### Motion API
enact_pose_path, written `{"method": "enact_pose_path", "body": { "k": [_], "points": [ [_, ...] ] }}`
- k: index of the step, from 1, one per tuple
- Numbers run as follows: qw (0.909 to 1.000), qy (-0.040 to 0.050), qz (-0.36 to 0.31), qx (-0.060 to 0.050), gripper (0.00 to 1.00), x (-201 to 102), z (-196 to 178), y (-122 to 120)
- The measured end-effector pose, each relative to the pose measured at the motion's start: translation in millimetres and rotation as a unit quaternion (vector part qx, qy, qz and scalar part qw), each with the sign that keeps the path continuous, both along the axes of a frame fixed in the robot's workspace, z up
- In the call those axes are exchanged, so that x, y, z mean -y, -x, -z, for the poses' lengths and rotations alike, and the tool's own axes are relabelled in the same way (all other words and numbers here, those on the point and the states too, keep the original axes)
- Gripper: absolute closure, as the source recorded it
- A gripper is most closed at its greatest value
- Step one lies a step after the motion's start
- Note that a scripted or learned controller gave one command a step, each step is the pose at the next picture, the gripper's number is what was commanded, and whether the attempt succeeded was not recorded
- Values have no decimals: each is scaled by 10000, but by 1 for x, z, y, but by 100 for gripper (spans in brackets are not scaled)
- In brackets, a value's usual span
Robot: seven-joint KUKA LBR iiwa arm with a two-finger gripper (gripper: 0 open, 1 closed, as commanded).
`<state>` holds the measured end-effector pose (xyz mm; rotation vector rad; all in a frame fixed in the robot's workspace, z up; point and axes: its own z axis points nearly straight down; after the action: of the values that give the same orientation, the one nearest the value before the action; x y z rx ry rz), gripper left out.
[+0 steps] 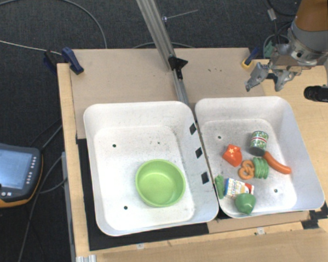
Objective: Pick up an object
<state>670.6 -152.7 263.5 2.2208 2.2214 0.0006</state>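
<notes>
The jaws are seen apart, with nothing between them. The gripper (269,79) hangs above the bench, just past the right bin (302,148) rim at about 12 o'clock. The candidates lie clustered toward 6 o'clock of the jaws: a small can (258,141), a red piece (231,154), an orange carrot (277,162). The can, standing at the cluster's edge, is judged the cleanest target; a vertical descent centred over it is advised. A green bowl (160,182) is noted in the left bin (99,158).

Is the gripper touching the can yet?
Apart. The camera view shows the gripper above the bench beyond the right bin's far rim, with bare bin floor between it and the can.
</notes>
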Motion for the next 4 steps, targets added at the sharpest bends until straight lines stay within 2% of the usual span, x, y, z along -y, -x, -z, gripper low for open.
{"method": "enact_pose_path", "body": {
  "k": [2,3,4],
  "points": [
    [10000,-4,0,-25,0,10,122,1],
    [10000,-4,-1,-21,0,10,170,2],
    [10000,2,-3,7,100,10,156,0]
  ]
}}
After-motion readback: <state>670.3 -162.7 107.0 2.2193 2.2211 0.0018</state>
